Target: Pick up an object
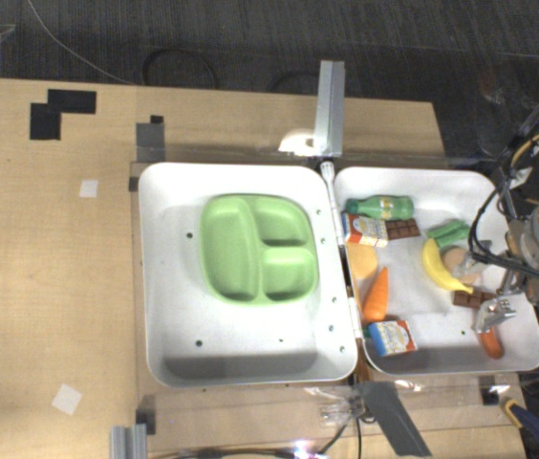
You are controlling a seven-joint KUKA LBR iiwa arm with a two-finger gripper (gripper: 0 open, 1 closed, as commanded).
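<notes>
Gripper (495,316) low at the right bin's (422,361) right edge, near its front corner; finger state cannot be told. Small orange-red sausage-shaped toy (491,342) lies just beneath and in front of it. Yellow plastic banana (439,266) lies just to its left. Green divided plate (256,248) sits mid left bin (169,285).

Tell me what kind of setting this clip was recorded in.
Most likely a robotics lab bench set up for pick trials: two white bins side by side on a wooden bench, toy food such as a banana and carrot, a green tray, and the gripper reaching in.
</notes>
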